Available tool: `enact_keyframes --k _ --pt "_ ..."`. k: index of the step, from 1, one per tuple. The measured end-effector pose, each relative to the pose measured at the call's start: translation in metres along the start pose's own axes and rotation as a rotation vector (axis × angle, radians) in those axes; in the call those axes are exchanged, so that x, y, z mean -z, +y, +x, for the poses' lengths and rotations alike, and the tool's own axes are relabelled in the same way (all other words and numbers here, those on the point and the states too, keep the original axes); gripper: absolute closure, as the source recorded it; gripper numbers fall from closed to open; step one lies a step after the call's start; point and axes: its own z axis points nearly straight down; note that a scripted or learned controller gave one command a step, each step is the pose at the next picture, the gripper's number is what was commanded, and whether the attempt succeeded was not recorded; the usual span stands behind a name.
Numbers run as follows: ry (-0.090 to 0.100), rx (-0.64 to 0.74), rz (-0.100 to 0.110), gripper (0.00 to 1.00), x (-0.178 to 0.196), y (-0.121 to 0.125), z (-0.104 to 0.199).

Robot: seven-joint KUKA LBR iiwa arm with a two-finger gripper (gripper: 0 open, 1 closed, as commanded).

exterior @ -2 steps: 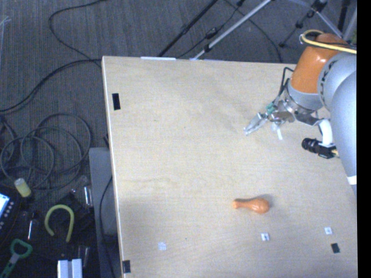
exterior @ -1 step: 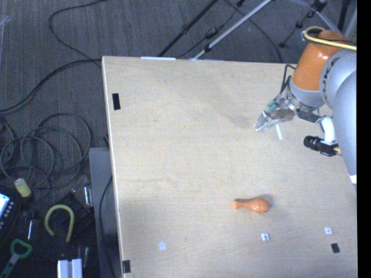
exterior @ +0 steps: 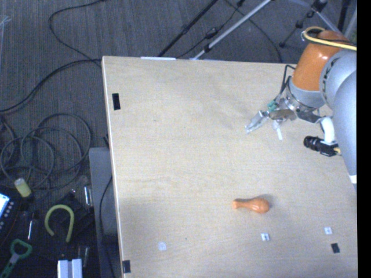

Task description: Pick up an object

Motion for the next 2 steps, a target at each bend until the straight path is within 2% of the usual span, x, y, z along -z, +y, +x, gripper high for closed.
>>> enact_keyframes --k 1,2 --pt "0.004 0.065 -0.001 0.0 -0.0099 0.0047 0.0281" --pt "0.003 0.065 -0.002 1.0 -0.0004 0.0052 0.0285"
